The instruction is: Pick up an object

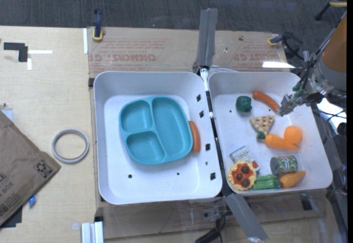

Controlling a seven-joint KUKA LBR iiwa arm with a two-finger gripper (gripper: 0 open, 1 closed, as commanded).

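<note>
You're looking at one roll of tape sitting far left on the bench, then one teal divided plate lying in the left bin with one hot dog leaning against its right edge. Over in the right bin, ten food toys are lying around, including one green can, one pizza and one orange ball. The gripper is hovering just right of the long orange carrot; can't tell how the jaws are sitting.

Cardboard-covered bench, two white bins, tape ring, brown box
</note>
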